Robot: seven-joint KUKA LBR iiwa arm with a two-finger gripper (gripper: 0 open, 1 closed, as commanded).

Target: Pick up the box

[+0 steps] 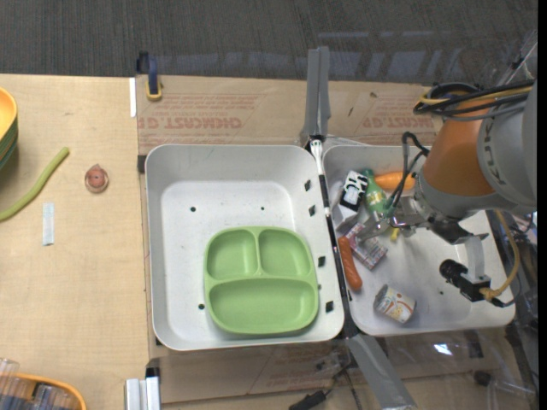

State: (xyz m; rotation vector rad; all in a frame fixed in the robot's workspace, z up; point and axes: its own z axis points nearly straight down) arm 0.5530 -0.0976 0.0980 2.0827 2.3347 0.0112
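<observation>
- Arm [466, 165] reaches into the right bin [427, 310]; gripper [385, 222] is low over a cluster of items near that bin's left wall.
- Box [370, 251]: small, pinkish-grey and flat-looking, lying tilted on the bin floor just below the gripper. Whether they touch cannot be told.
- Jaw state: cannot tell; the wrist hides it.
- Neighbours crowd the box: sausage [350, 263] just beside it on the left, green bottle [374, 191] and a black-and-white packet [353, 191] above, orange carrot [395, 179] further up. Can [395, 304] lies apart, lower in the bin.
- Left bin [171, 229] holds a green divided plate [261, 280].
- Handling judgement: likely light cardboard, stiff at edges, crushable on broad faces, fairly grippy.
- Best hold: across the two narrow sides, moderate squeeze. Risk: catching the sausage too.
</observation>
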